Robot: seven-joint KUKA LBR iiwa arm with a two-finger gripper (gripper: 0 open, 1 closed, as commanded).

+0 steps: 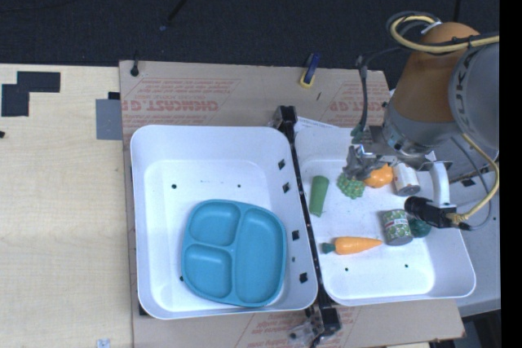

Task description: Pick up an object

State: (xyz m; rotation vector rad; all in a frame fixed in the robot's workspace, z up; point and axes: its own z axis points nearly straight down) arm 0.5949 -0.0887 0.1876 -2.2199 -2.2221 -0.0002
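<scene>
— Nearest us we see the blue plastic divided plate [234, 253], three compartments, lying flat in the left white shallow bin [155, 167]. What do we have in the other one?

— We count several small things in the right white shallow bin [444, 281]. We see an orange toy carrot with a green tip [352, 244] lying on its side toward the front, and just right of it a small green-labelled can [396, 226]. We see a green cylinder-shaped piece [318, 196] close to the divider between the bins, standing apart from the rest.

— And the arm?

— We find the grey arm with its orange band [432, 69] reaching in from the right, with yellow cable looped over it. Its end effector [356, 167] is low over the back part of the right bin, directly above a small green leafy toy vegetable [352, 187]. We see a small round orange object [378, 176] just beside that vegetable, to its right.

— Is it gripping anything?

— We cannot tell; the metal parts hide how the tip stands, and we cannot say whether it touches the leafy piece.

— What carries it all?

— We see both bins on a brown cardboard sheet [204, 98] laid over the pale wooden counter [57, 208].
</scene>
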